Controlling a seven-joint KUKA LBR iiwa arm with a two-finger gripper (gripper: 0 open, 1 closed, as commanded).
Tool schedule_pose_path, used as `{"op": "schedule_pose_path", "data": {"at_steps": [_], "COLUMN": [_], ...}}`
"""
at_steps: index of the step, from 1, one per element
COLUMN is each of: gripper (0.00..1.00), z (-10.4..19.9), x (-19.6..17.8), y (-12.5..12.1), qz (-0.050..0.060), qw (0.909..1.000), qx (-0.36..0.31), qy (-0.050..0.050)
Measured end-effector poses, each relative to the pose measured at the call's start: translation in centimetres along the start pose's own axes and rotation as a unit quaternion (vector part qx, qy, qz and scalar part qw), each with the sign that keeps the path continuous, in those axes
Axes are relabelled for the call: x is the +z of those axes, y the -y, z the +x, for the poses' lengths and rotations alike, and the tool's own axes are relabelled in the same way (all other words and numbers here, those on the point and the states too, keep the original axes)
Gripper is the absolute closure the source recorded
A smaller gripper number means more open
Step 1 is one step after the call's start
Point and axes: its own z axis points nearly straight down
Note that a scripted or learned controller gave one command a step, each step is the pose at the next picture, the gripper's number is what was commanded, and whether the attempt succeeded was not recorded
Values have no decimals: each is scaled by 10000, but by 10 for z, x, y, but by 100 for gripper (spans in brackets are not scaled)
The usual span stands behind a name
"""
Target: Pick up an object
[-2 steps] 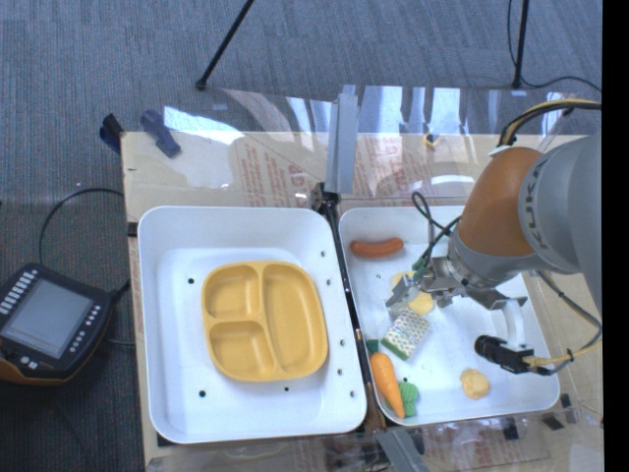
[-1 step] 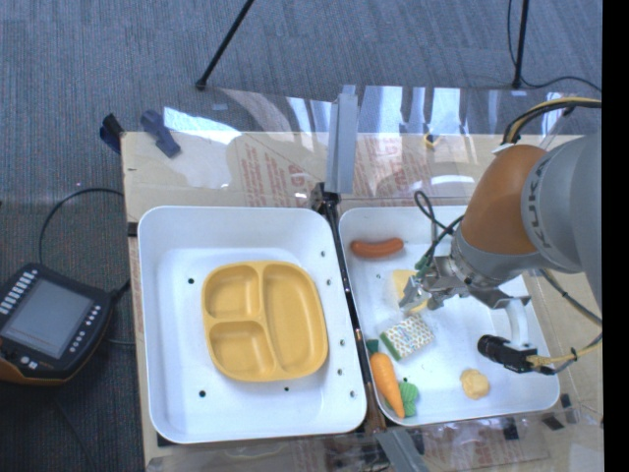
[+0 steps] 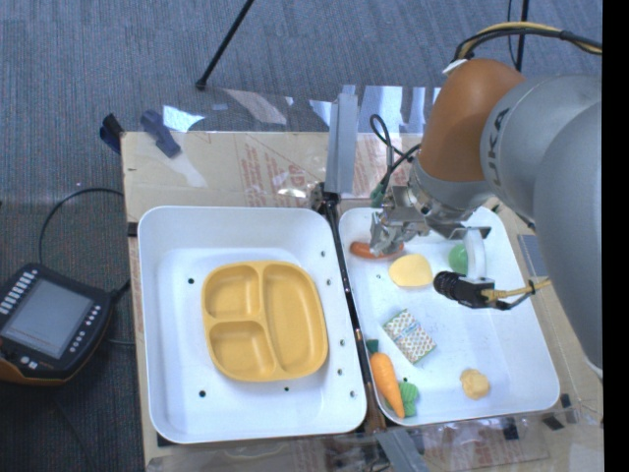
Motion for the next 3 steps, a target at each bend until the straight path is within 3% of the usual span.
{"op": "schedule_pose_path", "data": {"at_steps": [1, 2, 3], "gripper": [100, 100, 0], "z": [6, -33, -32], "x": [-28, 2, 2], "y": [17, 109, 108], "qz": [40, 81, 70], "qw": [10000, 9987, 9987], "qx": [-10, -510, -513], "qy": [16, 13, 9]}}
